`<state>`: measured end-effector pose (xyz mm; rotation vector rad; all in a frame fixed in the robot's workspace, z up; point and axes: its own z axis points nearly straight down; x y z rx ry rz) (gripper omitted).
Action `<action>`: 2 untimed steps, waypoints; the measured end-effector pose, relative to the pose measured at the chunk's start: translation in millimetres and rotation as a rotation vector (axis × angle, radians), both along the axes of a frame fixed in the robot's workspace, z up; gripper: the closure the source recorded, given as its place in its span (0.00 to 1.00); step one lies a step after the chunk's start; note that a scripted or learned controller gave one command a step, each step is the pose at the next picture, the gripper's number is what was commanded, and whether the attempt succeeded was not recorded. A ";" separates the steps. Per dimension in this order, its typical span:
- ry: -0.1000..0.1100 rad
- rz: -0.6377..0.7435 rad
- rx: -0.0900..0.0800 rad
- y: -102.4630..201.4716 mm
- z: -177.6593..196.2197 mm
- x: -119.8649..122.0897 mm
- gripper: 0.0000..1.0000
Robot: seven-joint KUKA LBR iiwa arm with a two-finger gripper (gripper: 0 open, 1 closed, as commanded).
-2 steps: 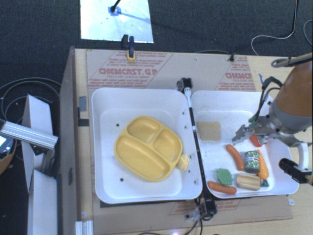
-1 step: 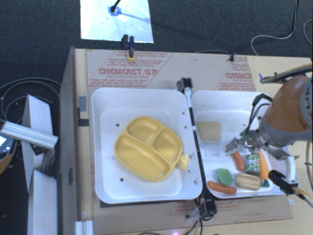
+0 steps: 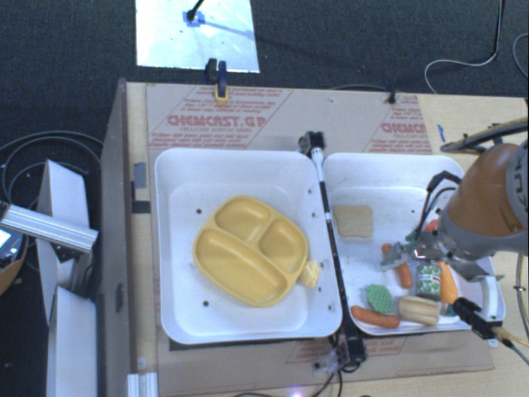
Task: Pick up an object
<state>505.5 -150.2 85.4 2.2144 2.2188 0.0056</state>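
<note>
The biggest risk, I judge, is crowding: the gripper (image 3: 413, 253) hangs low over a tight cluster in the right bin (image 3: 388, 180), so closing there could nudge neighbours or catch nothing. Whether the claw is open or closed I cannot tell.

The left bin (image 3: 182, 180) holds a yellow divided tray (image 3: 248, 248) (plus a small yellow piece (image 3: 309, 274) beside it). The right bin holds a tan square (image 3: 354, 220), a bread roll (image 3: 418, 309), a green piece (image 3: 381, 298), a carrot (image 3: 374, 316) and a small can (image 3: 427, 280), the likeliest targets.
</note>
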 end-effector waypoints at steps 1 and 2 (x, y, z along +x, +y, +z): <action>-0.001 0.000 0.000 0.1 10.3 0.6 1.00; 0.001 0.003 0.002 60.5 143.4 35.5 1.00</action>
